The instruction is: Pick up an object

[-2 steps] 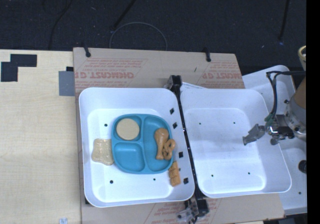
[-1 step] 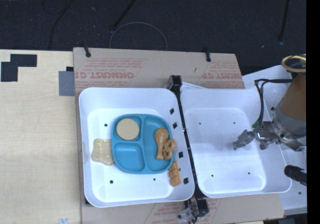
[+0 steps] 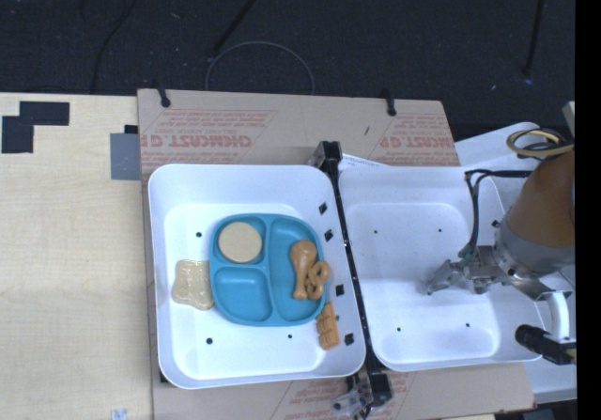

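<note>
While the claw (image 3: pixel 449 277) hovers low in the right bin (image 3: pixel 413 221), you can't tell its finger state. Objs sit in the left bin (image 3: pixel 178 202): blue tray (image 3: pixel 252 301) w/ round cookie (image 3: pixel 238 241), pretzel (image 3: pixel 308 270).

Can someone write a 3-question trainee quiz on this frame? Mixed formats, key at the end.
1. True or false: the blue tray sits in the right bin.
2. Which item lies in the tray's upper-left compartment?
A. a round tan disc
B. a pretzel
C. a metal spoon
3. Fill in: the hand hovers over the ____ bin.

Key
1. False. The tray is in the left bin.
2. A. The pretzel lies in the tray's right compartment.
3. Right. The arm reaches in from the right side of the view, and the hand is over that bin's floor.
</note>
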`<state>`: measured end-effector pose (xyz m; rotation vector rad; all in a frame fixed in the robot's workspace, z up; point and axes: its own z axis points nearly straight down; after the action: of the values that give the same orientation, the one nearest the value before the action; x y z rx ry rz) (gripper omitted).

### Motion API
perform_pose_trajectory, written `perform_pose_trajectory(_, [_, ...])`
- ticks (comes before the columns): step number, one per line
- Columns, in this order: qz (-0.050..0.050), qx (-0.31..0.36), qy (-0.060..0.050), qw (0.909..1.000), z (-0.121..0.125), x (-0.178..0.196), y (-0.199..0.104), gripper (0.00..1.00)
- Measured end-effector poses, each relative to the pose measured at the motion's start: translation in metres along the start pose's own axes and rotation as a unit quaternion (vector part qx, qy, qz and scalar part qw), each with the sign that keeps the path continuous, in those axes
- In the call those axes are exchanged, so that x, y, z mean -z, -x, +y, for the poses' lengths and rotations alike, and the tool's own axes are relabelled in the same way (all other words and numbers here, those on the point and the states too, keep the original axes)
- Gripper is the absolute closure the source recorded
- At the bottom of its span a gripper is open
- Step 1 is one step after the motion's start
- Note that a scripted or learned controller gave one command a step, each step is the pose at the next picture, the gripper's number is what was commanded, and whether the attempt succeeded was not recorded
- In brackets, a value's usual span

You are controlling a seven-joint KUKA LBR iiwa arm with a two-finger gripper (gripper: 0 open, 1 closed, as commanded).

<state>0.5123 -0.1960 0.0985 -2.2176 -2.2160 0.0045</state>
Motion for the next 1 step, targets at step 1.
perform_pose_trajectory(1, [0.000,-0.002,0.001,1.0000,0.0001,0.0128,0.0009,1.00])
